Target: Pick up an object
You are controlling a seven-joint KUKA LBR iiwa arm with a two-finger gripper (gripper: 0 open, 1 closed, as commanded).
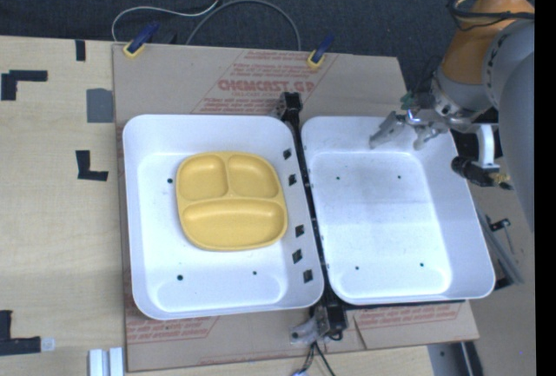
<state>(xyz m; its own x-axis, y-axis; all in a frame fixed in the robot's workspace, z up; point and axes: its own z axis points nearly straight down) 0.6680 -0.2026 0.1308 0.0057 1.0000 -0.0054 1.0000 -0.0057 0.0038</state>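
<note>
1. Far left of the frame: bare wooden table [52, 218] with black tape marks.
2. Left of centre: left white bin [148, 279] on a cardboard sheet [252, 79], holding a yellow divided plate [231, 201] lying flat in its upper-middle part, three compartments facing up.
3. Centre: black clips along the seam where the two bins meet.
4. Right of centre: right white bin [391, 227], dotted with a few small dark specks.
5. Upper right: gripper [404, 133] over the right bin's upper rim, fingers spread apart with nothing between them, well apart from the plate.
6. Far right: grey arm [521, 105] with orange band [473, 53] entering from the edge.
</note>
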